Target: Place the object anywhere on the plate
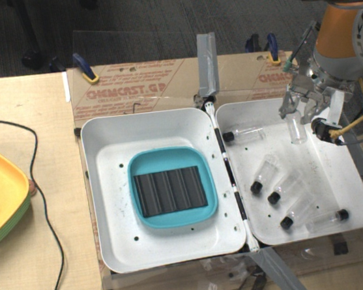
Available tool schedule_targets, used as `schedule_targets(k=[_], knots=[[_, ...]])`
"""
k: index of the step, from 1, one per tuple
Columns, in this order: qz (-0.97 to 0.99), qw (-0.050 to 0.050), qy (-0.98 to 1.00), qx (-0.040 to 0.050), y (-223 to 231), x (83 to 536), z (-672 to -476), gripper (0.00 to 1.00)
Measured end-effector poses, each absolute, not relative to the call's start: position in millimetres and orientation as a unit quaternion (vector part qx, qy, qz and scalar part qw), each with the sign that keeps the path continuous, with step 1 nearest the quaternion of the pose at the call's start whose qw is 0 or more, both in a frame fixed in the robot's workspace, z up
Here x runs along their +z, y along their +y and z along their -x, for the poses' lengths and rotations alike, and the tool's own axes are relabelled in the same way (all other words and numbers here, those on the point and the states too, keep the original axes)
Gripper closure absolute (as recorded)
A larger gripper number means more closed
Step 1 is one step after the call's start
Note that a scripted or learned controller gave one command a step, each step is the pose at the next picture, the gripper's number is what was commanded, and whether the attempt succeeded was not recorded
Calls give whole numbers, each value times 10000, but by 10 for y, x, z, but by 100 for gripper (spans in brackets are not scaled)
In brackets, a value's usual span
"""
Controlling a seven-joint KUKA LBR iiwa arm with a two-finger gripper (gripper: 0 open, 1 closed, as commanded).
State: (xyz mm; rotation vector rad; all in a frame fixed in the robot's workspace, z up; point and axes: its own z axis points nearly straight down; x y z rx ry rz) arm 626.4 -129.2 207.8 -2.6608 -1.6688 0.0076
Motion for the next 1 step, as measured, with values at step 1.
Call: schedule_targets(k=[1], knots=[[8473,2,-5312,22,-1292,2080,-6264,0]])
